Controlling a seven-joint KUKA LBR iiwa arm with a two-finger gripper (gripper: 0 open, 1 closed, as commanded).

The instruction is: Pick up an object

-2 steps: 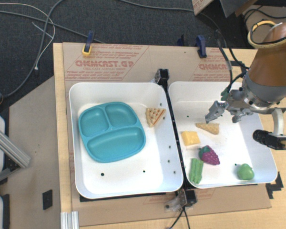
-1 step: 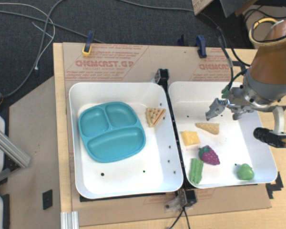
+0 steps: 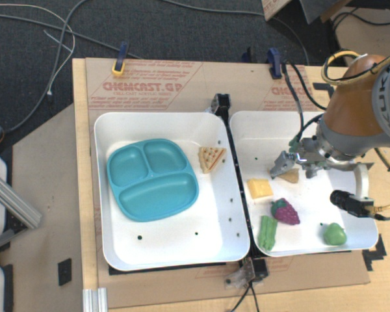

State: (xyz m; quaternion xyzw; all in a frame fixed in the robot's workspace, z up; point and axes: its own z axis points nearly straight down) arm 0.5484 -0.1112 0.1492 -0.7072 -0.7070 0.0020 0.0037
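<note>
In the right bin [image 3: 351,129], my gripper [image 3: 283,166] hangs low over the floor near the middle-left. A small tan wedge [image 3: 290,177] lies right under its tip, touching or almost touching it. In front of them lie a yellow cheese square [image 3: 259,188], a purple grape bunch [image 3: 285,212], a green pod [image 3: 267,232] and a round green fruit [image 3: 335,234]. The left bin [image 3: 117,239] holds a teal divided plate [image 3: 153,179] with a waffle-patterned wedge [image 3: 211,158] beside it on the right.
The two bins meet at a dark divider [image 3: 235,174] just left of the cheese square. The grey and orange arm [image 3: 357,112] covers the right bin's back right part. Cardboard [image 3: 149,83] lies under both bins, held by clamps at the far edge.
</note>
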